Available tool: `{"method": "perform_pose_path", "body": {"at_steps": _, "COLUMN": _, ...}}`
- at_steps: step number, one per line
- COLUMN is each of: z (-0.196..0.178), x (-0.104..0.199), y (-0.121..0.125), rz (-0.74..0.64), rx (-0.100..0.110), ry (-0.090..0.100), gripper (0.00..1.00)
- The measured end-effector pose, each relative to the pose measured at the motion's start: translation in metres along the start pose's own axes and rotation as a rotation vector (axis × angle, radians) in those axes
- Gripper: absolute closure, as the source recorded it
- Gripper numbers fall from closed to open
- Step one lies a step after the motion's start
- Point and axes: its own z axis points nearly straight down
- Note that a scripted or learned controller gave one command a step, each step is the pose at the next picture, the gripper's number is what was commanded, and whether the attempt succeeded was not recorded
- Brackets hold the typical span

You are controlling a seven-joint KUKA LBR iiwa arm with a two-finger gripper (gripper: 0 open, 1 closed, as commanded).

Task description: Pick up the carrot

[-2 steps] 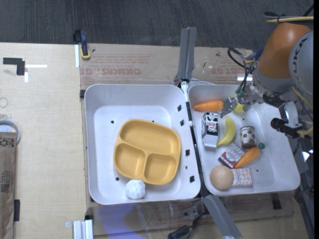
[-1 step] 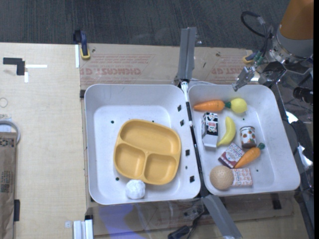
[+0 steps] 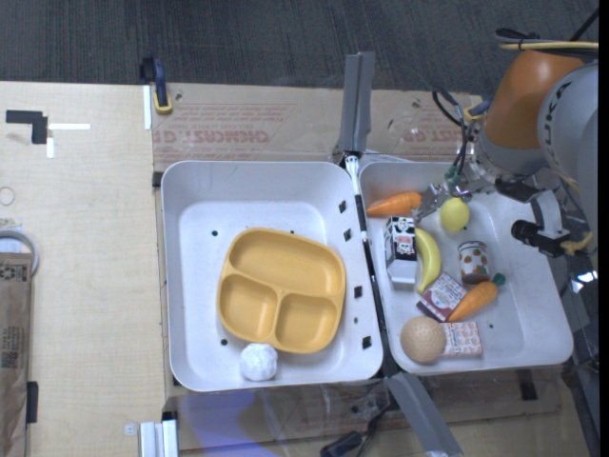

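The gripper [image 3: 447, 187] hung low over the far corner of the right bin [image 3: 547, 350], beneath the grey wrist and its orange band; its tip was dark and tangled with cables, and whether it was released or clenched on anything could not be told from this view. Two carrots lay in that bin; the near-side carrot [image 3: 473, 300] rested toward the front, well apart from the gripper, its long axis running diagonally with the thick end up toward the right wall and the point down toward a red packet [image 3: 441, 298]; the far carrot [image 3: 394, 203] lay just beside the gripper, toward the divider, its long axis nearly level across the bin and its thick end toward the gripper. A lemon [image 3: 455, 215] sat just below the gripper, between it and the banana [image 3: 428, 260]; a small milk carton [image 3: 402, 248] stood just under the far carrot. By judgement the far carrot was the likelier target, being much closer; the move would call for a short shift toward the divider and a closing line set across that level axis, with the lemon the nearest thing to be nudged.
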Motion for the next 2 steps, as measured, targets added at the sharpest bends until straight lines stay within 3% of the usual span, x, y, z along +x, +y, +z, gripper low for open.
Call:
{"method": "perform_pose_path", "body": {"at_steps": 1, "z": -0.0994, "x": 0.0669, "y": 0.0215, "rz": -0.61, "rx": -0.001, "ry": 0.0, "gripper": 0.0}}
{"method": "perform_pose_path", "body": {"at_steps": 2, "z": -0.1079, "x": 0.0651, "y": 0.0218, "rz": -0.604, "rx": -0.003, "ry": -0.001, "gripper": 1.0}}
